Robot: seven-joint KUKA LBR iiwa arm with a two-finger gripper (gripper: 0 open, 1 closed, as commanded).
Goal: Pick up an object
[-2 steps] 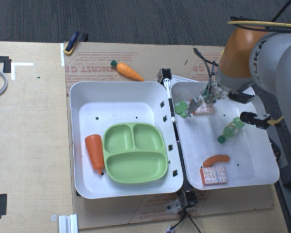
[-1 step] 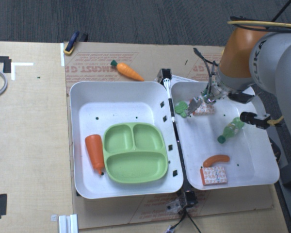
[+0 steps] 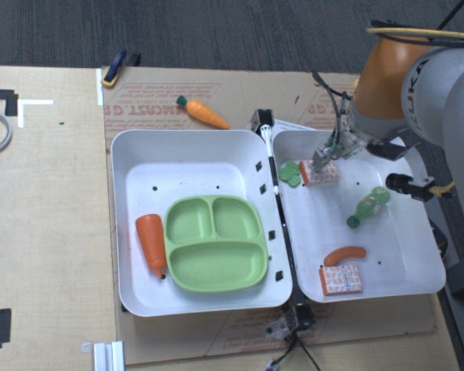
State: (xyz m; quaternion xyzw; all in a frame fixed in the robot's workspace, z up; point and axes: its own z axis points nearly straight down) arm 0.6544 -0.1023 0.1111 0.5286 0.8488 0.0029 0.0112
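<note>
The pincer (image 3: pixel 322 159) sits low in the right bin (image 3: pixel 417 277), right over a small carton (image 3: pixel 323 175); I cannot tell its state. The green toy (image 3: pixel 291 173) just beside the carton could get nudged or foul the grasp.

Fixed overhead camera, slanted down, both bins (image 3: pixel 124 230) in frame

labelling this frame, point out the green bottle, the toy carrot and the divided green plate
green bottle (image 3: pixel 369 207), camera view, mid-body
toy carrot (image 3: pixel 206 114), camera view, middle of the orange part
divided green plate (image 3: pixel 216 273), camera view, floor of its large compartment
</note>
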